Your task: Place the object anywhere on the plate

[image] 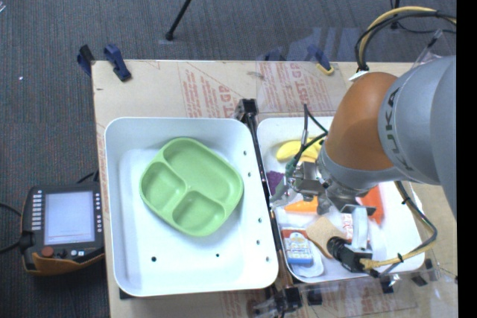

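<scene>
A light green plastic plate (191,187) with three moulded compartments lies in the left white bin (119,160), nearer that bin's far left part than its near right corner, and its sections hold nothing. The right white bin (417,246) sits just beside it, the two rims meeting along a dark strip between them. The grey arm with its orange band (365,132) reaches in over the right bin and covers much of it. Its gripper (309,186) hangs low above the bin's left half, among the clutter; whether it is apart or closed cannot be told from this angle.

Around it lie a yellow banana-shaped toy (292,150) near the bin's far left corner, a small purple piece (275,179) against the left wall, an orange object (299,208) just below the gripper, a tan wooden spoon-like piece (322,234), and a blue and white packet (298,249) toward the near left corner.
</scene>
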Controlling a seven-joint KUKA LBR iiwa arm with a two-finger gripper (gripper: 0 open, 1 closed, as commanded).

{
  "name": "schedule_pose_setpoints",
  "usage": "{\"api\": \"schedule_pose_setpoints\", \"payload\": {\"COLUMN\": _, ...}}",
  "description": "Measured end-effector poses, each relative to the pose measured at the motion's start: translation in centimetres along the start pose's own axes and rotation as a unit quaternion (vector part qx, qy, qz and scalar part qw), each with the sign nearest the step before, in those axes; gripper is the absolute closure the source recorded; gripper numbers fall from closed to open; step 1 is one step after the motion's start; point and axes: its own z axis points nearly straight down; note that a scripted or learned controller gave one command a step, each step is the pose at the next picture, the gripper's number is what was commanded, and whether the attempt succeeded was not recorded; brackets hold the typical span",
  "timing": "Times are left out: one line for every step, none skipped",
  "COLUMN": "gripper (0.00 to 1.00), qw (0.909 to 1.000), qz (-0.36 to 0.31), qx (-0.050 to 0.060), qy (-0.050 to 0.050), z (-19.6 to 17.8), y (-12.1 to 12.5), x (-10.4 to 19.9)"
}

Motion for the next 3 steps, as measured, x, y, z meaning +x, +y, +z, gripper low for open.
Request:
{"api": "schedule_pose_setpoints", "payload": {"gripper": 0.0, "qw": 1.0, "qz": 0.0, "qx": 0.0, "qy": 0.0, "z": 0.0, "y": 0.0, "x": 0.0}}
{"api": "schedule_pose_setpoints", "payload": {"gripper": 0.0, "qw": 1.0, "qz": 0.0, "qx": 0.0, "qy": 0.0, "z": 0.0, "y": 0.0, "x": 0.0}}
{"api": "schedule_pose_setpoints", "payload": {"gripper": 0.0, "qw": 1.0, "qz": 0.0, "qx": 0.0, "qy": 0.0, "z": 0.0, "y": 0.0, "x": 0.0}}
